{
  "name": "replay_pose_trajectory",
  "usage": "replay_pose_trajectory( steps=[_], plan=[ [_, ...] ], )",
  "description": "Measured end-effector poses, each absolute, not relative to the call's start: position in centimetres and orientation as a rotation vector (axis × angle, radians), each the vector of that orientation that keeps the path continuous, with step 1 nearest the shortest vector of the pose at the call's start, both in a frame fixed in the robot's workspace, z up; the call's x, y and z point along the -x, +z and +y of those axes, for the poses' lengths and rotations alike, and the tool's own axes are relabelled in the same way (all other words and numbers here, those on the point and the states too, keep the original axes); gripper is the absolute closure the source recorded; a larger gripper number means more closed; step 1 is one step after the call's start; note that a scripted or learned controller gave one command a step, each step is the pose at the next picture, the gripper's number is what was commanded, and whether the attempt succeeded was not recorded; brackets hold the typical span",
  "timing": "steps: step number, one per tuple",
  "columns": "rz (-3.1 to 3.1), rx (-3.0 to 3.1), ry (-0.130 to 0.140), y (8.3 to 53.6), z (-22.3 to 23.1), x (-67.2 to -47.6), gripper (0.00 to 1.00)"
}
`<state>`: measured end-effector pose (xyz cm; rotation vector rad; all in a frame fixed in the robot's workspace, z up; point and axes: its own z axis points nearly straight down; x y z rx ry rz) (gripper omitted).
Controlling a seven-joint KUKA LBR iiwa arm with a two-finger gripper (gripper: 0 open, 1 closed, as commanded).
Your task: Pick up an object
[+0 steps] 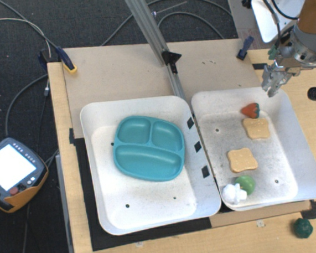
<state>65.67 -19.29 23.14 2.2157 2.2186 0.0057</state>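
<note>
The right bin [306, 164] holds a small red strawberry-like piece with a green top [250, 110]. Below it lie two tan toast-like slices [256, 128] [242, 160]. A green and white piece [239, 189] sits at the bin's near edge. My gripper [273, 88] hangs over the far right corner of this bin, up and to the right of the red piece. It is open with nothing between its fingers and touches none of the objects.
A teal divided plate [148, 147] lies in the left bin [108, 211]. A slanted metal pole [148, 24] ends between the bins' far edges. A dark green ball [303, 227] rests on the bench at the front right. Blue clamps [65, 61] [245, 47] grip the board's far corners.
</note>
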Motion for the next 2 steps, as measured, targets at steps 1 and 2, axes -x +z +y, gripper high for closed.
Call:
replay_pose_trajectory(
  steps=[1, 2],
  plan=[
    [2.227, -2.216, 0.002, 24.0, -14.1, -65.9, 1.00],
    [2.232, -2.216, 0.001, 23.3, -7.8, -65.8, 1.00]
  ],
)
